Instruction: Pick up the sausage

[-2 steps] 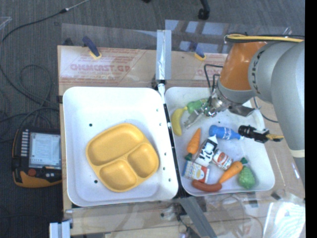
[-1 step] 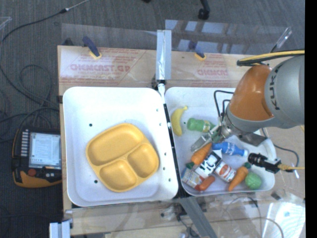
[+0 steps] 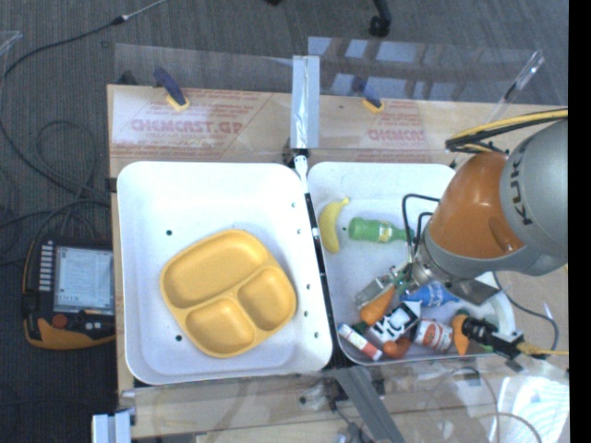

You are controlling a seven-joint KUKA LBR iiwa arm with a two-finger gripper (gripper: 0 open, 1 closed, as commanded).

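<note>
The sausage [image 3: 375,306], orange-brown, lies in the right bin [image 3: 331,185] at the lower middle of the frame, just under the gripper [image 3: 399,282]. Whether the gripper grips it I cannot tell. A banana [image 3: 330,223] and green bottle [image 3: 374,231] lie above; a yellow tray [image 3: 228,290] sits in the left bin [image 3: 138,192].

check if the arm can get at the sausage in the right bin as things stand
Probably, but not cleanly. The claw hangs over the right bin's pile, yet the reddish piece that looks like the sausage lies partly under a black-and-white packet, with an orange carrot crowding it.
</note>
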